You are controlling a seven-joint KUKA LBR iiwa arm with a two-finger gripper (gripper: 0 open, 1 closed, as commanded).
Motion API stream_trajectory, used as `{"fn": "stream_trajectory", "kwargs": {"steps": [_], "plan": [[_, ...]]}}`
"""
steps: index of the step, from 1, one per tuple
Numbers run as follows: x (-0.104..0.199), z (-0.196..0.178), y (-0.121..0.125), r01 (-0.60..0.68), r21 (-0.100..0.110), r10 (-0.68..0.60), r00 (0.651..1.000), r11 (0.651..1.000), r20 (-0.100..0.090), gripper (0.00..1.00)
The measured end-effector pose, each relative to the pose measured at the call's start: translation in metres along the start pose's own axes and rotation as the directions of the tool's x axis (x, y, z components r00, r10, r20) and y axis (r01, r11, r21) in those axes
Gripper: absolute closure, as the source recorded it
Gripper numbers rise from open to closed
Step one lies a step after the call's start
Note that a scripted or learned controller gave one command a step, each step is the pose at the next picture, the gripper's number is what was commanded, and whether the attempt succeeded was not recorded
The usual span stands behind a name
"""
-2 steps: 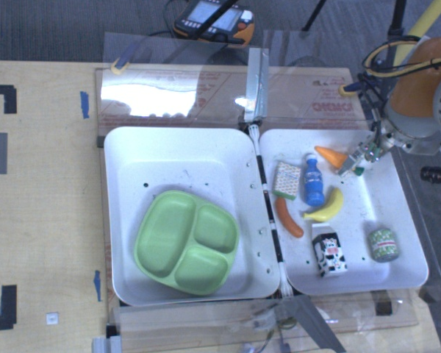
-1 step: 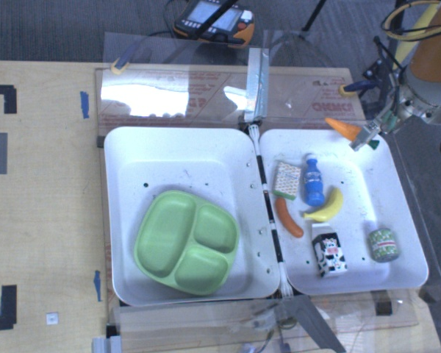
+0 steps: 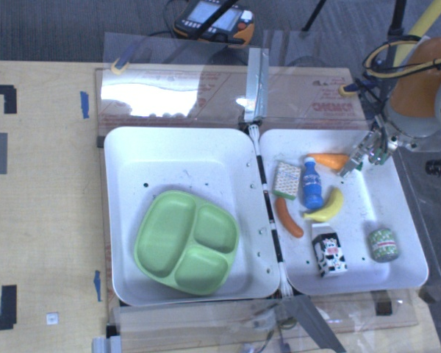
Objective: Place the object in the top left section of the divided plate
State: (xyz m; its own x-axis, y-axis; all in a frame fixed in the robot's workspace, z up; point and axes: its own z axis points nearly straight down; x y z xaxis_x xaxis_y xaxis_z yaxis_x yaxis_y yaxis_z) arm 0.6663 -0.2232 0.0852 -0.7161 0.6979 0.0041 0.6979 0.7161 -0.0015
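Green plate fills my left bin, far left of my tool; its top left section is bare. Whether the tool is clenched I cannot tell. The carrot lies just left of it, long axis crosswise. Bottle and banana crowd below.

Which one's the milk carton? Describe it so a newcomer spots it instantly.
Start at the right white bin, the one crowded with small items. Go to its front edge, below the banana and left of the round green can. The milk carton is the only boxy item there, black and white with a cow print.
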Motion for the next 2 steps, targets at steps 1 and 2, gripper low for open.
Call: {"fn": "stream_trajectory", "kwargs": {"steps": [1, 2], "plan": [[0.027, 0.001, -0.023, -0.648, 0.015, 0.648, 0.762, 0.762, -0.007, 1.0], [0.008, 0.002, -0.009, -0.531, 0.036, 0.532, 0.846, 0.846, -0.014, 1.0]]}}
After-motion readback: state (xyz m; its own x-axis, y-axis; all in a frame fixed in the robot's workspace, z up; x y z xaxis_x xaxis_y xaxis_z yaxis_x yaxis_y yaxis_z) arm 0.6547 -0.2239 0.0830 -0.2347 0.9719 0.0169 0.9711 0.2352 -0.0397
